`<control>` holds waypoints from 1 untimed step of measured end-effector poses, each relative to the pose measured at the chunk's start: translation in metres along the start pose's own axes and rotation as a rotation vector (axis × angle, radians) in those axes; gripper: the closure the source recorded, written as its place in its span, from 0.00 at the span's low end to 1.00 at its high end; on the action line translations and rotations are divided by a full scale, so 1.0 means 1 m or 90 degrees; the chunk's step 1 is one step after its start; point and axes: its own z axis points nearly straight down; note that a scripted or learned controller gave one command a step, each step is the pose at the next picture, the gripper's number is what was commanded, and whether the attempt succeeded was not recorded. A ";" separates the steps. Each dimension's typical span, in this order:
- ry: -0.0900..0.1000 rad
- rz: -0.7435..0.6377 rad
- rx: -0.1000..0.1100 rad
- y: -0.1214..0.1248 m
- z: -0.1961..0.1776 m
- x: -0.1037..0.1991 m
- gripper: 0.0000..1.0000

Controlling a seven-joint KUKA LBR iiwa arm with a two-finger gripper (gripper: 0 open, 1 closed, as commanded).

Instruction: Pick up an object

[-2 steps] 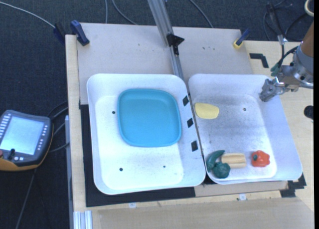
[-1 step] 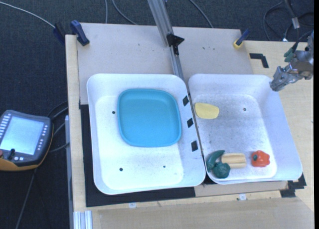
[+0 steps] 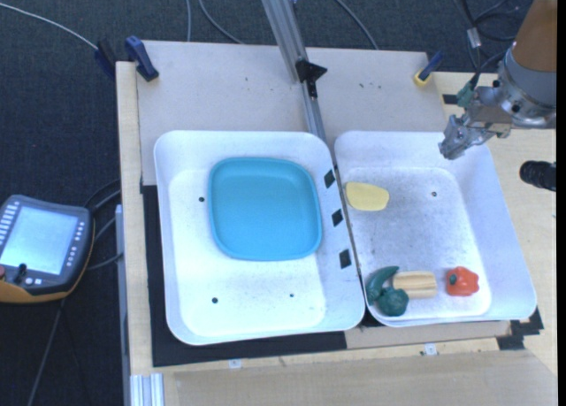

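Note:
The right bin point(image 3: 482, 218) holds a pale yellow lemon-shaped piece point(image 3: 366, 196) near its left wall. Along its front edge lie a dark green vegetable point(image 3: 386, 290), a tan block point(image 3: 415, 284) and a red-orange pepper point(image 3: 461, 281). My gripper point(image 3: 454, 143) hangs over the bin's back right corner, well away from all of them, and nothing shows between its fingers. The arm comes in from the upper right.
A blue square plate point(image 3: 264, 208) lies in the left bin point(image 3: 181, 227). A metal pole point(image 3: 285, 28) slants across the board behind the bins. Clamps sit at the board's back corners, and a teach pendant point(image 3: 40, 245) lies on the floor at the left.

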 end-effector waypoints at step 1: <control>0.000 0.001 0.000 0.011 0.013 0.043 1.00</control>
